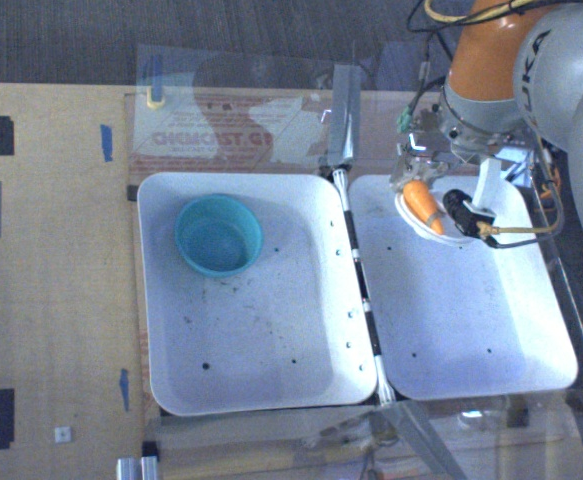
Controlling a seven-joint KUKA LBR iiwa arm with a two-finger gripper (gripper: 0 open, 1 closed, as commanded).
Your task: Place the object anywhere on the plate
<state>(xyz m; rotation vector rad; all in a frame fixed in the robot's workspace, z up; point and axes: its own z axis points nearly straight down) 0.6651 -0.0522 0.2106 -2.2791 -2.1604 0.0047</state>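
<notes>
One carrot lies on the plate under the gripper, grip unclear, so retreat seems next.

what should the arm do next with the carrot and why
Probably lift straight up a little and check the carrot. The pincer sits right over the carrot's upper end, and the carrot already lies on the white plate at the back of the right bin. The wrist hides whether anything is still gripped, so a small rise would show it.
</notes>
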